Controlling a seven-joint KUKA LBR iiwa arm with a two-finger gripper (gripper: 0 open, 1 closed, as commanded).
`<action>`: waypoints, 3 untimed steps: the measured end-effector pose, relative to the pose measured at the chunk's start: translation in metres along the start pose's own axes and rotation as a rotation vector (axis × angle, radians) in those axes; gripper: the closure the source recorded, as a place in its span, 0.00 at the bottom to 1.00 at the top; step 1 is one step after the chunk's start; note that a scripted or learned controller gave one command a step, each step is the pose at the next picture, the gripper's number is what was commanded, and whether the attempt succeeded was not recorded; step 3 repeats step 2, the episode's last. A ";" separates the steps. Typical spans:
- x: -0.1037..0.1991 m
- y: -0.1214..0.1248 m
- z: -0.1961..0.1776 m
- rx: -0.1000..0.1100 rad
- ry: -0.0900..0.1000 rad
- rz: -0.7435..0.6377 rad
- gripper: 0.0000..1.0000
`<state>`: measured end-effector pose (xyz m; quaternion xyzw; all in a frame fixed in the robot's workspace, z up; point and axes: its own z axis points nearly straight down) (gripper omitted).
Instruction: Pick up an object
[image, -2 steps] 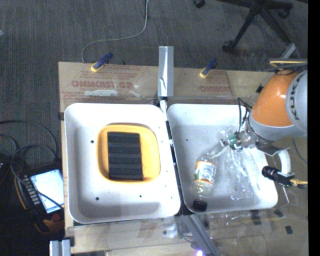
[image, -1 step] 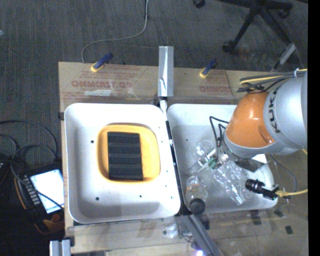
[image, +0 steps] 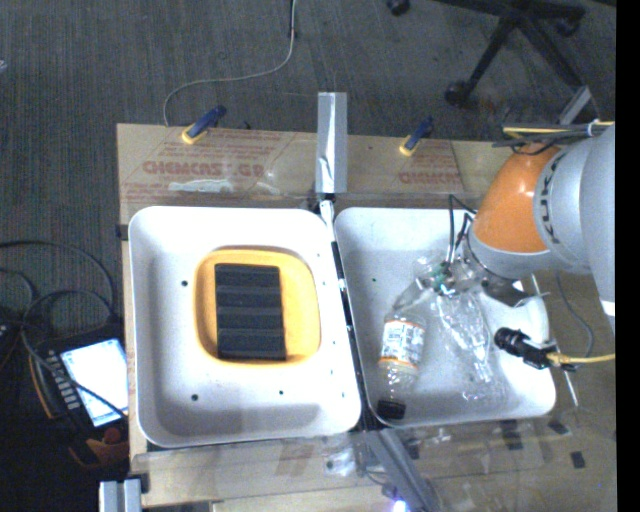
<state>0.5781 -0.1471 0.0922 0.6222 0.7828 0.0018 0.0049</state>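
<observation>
The arm (image: 560, 200) runs off the right edge and covers the right bin's (image: 400, 240) far corner and its own gripper, while the clear plastic (image: 468, 335) beside the bottle (image: 402, 345) is too blurred to name.

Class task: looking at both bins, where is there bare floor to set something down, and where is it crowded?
Left bin: a bare ring around the yellow tray, widest along the near wall. Right bin: bare far-left corner. Crowded: its middle and right, with bottle, clear plastic and arm.
</observation>
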 end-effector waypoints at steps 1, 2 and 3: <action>0.001 0.000 -0.009 0.001 0.002 -0.001 1.00; 0.056 0.056 -0.091 0.010 0.004 0.025 1.00; 0.056 0.056 -0.091 0.010 0.004 0.025 1.00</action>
